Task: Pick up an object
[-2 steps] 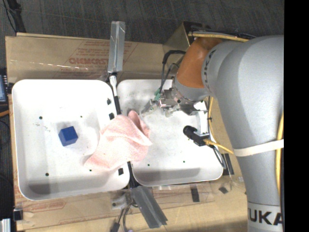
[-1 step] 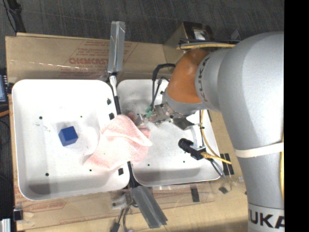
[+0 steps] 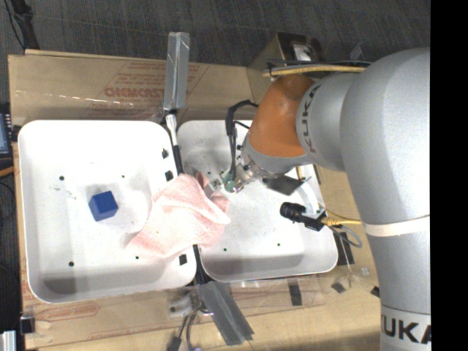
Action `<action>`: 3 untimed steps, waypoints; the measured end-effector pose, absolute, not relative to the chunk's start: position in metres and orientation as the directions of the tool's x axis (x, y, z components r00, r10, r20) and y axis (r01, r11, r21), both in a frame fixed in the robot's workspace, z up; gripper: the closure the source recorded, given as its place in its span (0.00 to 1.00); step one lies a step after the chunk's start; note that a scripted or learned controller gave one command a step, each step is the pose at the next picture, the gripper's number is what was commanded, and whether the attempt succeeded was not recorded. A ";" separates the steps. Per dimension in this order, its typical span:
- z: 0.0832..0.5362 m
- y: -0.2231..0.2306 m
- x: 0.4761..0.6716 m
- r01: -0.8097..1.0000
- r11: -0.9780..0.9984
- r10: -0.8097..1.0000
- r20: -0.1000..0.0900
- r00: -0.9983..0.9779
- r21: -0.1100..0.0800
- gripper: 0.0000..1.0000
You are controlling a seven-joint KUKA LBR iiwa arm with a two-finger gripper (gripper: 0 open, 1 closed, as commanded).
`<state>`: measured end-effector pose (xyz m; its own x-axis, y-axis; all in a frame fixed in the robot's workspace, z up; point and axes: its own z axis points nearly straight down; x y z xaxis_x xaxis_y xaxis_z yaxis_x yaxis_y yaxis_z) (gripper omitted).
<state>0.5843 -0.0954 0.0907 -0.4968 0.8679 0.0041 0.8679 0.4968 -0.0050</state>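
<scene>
Cloth [image 3: 181, 216], pink and crumpled, lies draped over the divider between the two bins, partly in the left bin [image 3: 44, 196] and partly in the right bin [image 3: 292, 258]. Left of the cloth sits a blue cube [image 3: 103, 205], apart from it. The gripper [image 3: 223, 184] hangs at the cloth's upper right edge; whether it pinches the cloth I cannot tell.
</scene>
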 end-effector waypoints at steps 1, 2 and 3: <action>0.100 -0.096 0.584 0.866 0.499 0.866 0.005 -0.499 -0.006 1.00; 0.192 -0.024 0.637 0.948 0.319 0.948 0.000 -0.319 -0.001 1.00; 0.192 -0.024 0.637 0.948 0.319 0.948 0.000 -0.319 -0.002 0.00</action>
<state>0.6371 -0.0243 0.1922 -0.3189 0.9478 0.0002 0.9478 0.3189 -0.0018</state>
